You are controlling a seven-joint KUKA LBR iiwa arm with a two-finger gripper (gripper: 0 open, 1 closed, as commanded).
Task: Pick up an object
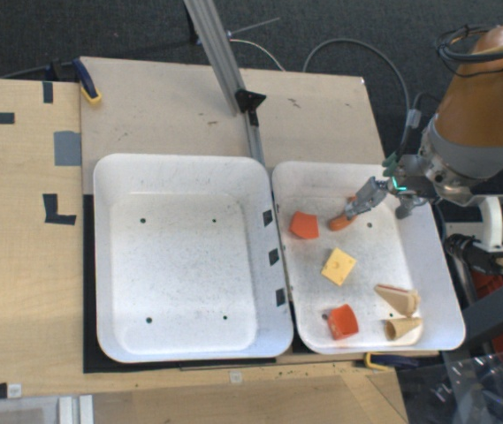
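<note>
The right bin (pixel 428 237) holds several small items. A small orange piece (pixel 339 223) lies near its upper middle, and my gripper (pixel 360 205) reaches in from the right, with its tip just above and right of that piece, close to it or touching it. An orange-red block (pixel 303 226) sits left of the piece. Below them are a yellow wedge (pixel 339 266) and a red-orange block (pixel 343 321). Two tan pieces (pixel 398 299) (pixel 403 329) lie at the lower right corner.
The left bin (pixel 180 254) stands beside the right one, with a raised divider edge (pixel 273 254) between them. A metal rail (pixel 220 51) slants down from the top to the bins' far edge. Cables run behind the right bin.
</note>
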